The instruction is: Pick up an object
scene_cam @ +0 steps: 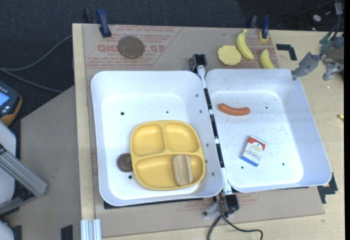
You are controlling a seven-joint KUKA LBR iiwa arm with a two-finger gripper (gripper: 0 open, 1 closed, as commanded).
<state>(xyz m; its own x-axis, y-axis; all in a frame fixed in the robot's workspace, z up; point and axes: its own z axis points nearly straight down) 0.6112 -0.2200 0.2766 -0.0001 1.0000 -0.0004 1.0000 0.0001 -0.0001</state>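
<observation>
In the right bin [306,140] lie an orange-red sausage [234,109] near the back left and a small red, white and blue box [253,151] toward the front. The left bin [109,102] holds a yellow divided plate [158,146] with a tan bread-like piece [182,169] in its front right compartment. A brown disc [125,162] rests beside the plate's left edge. My gripper [316,71] hangs over the right bin's back right corner, open, with nothing between its fingers. It is well apart from the sausage and the box.
Behind the bins on the board lie a brown round cookie [130,46], a yellow round piece [229,54] and two bananas [245,45] [267,58]. Blue clamps [102,21] hold the board's back edge. A black hinge strip [210,118] runs between the bins.
</observation>
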